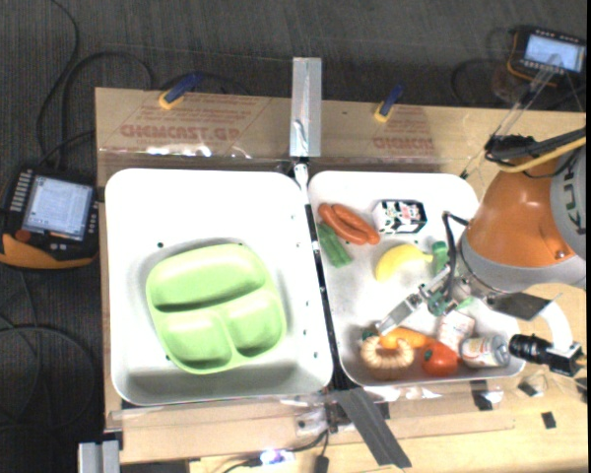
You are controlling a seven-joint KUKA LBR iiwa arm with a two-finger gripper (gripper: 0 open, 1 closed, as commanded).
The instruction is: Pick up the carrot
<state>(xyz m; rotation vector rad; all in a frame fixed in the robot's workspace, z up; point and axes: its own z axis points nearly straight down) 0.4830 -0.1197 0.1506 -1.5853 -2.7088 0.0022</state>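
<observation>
Orange carrot [406,339]: short, in right bin [360,294], near front wall.
Crowding it: doughnut [385,354] left, tomato [439,359] right.
Gripper [435,299]: just behind carrot, finger state unclear.
Farther back: lemon [399,260], sausage [348,222].

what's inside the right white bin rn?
In the right white bin: orange sausage, green pod, black-and-white carton, yellow lemon, orange carrot, ringed pastry, red tomato, small bottle. The grey-and-orange arm covers the right side.
</observation>
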